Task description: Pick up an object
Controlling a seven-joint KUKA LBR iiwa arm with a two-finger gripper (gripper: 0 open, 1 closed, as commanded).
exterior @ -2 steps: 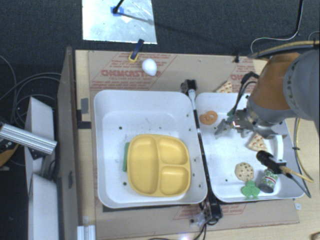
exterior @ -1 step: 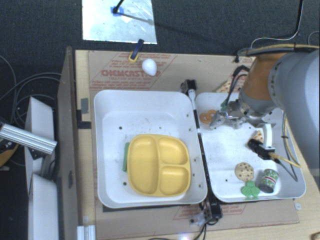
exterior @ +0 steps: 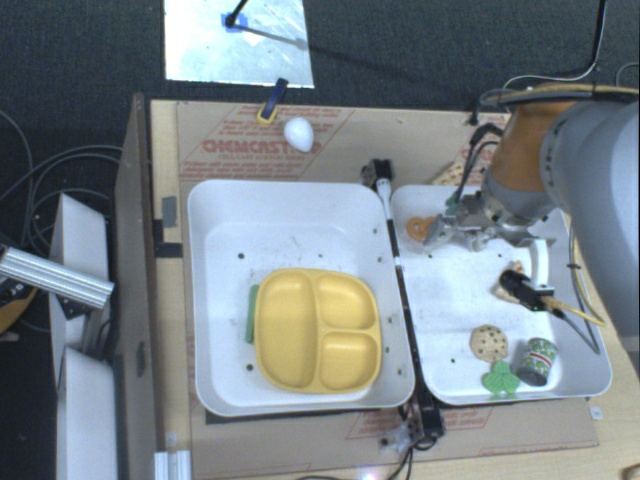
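Orange piece [exterior: 418, 230]: lies in the upper left corner of the right bin [exterior: 450, 308], close to the wall that it shares with the left bin [exterior: 230, 228].

Hand [exterior: 450, 232]: low in that same corner, just right of the piece. Contact cannot be confirmed, and whether the hand is apart or together cannot be told at this angle. Nothing is seen held in it.

Other contents: cookie [exterior: 488, 342], green shape [exterior: 500, 380] and can [exterior: 538, 360] are grouped at the lower right of the frame, well apart from the hand. A yellow divided plate [exterior: 318, 330] sits in the left bin.

Assessment: the step in hand appears to be the approach to a grasp, with no lift yet made. The next move calls for centring over the small, flat-looking piece, closing on it and rising straight. The nearby wall leaves little room on that side.
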